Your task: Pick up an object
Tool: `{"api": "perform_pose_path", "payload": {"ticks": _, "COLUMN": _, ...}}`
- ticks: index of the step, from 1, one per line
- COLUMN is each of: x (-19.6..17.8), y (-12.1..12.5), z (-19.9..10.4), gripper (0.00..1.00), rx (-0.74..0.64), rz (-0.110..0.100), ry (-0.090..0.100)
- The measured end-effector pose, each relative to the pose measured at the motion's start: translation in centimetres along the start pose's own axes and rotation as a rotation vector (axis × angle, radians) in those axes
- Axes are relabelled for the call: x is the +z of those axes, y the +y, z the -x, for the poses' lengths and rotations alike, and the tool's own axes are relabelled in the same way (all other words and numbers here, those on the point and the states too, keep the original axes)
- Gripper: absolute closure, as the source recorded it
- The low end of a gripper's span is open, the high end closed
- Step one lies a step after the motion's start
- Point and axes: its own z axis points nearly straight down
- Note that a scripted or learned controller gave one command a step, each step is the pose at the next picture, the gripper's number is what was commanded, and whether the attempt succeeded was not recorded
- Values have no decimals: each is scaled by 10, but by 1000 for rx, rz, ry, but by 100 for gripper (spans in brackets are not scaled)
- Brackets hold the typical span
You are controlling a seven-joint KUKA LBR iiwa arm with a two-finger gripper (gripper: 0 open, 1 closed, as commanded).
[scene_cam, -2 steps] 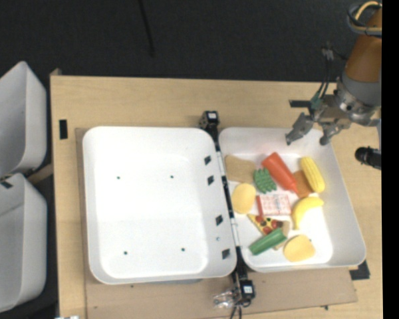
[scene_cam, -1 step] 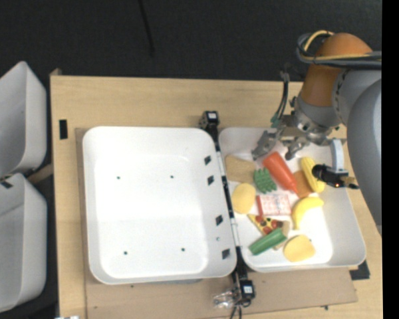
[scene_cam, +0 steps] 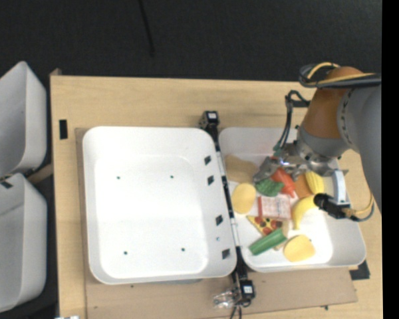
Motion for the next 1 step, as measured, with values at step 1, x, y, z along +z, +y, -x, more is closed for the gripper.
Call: {"api": "perform_pose_path", "payload": {"ticks": 1, "x": -12, "y": 2, "z": 2, "gripper": 100, "rx": 2, "rz": 9, "ry": -4}}
